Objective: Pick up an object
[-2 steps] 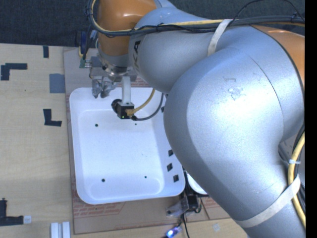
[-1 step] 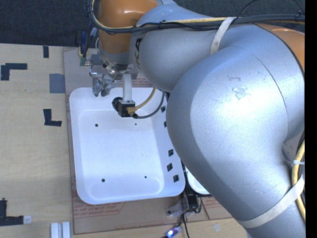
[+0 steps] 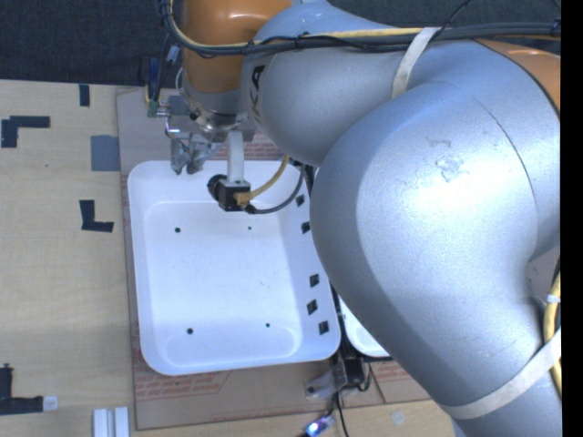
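Hovering my gripper (image 3: pixel 193 160) over a white bin (image 3: pixel 219 271).
Fingers slightly parted, gripping nothing; the bin's far rim lies directly beneath.

The tool (image 3: pixel 189 163) hangs over the far rim of the shallow white bin (image 3: pixel 219 360).
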Action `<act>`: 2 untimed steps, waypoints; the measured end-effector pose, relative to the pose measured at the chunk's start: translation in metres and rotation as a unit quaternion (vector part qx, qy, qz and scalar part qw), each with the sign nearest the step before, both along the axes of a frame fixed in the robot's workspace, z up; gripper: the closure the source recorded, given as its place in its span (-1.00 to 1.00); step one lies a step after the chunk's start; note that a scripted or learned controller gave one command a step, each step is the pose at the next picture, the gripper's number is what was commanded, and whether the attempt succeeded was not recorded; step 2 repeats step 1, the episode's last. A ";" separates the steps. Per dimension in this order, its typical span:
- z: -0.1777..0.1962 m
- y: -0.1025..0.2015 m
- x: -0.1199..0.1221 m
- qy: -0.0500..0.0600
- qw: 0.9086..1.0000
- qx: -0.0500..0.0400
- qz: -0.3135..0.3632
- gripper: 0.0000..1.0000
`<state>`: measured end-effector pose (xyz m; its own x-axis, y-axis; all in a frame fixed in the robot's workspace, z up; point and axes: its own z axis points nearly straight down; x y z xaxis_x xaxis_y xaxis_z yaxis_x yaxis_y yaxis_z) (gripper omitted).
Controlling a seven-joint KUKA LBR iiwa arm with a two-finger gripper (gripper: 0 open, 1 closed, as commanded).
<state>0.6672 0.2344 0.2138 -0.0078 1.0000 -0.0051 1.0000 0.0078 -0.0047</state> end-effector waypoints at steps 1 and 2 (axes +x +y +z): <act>0.010 0.000 0.000 0.000 1.000 -0.001 0.001 1.00; 0.010 0.000 0.000 0.000 1.000 -0.001 0.001 1.00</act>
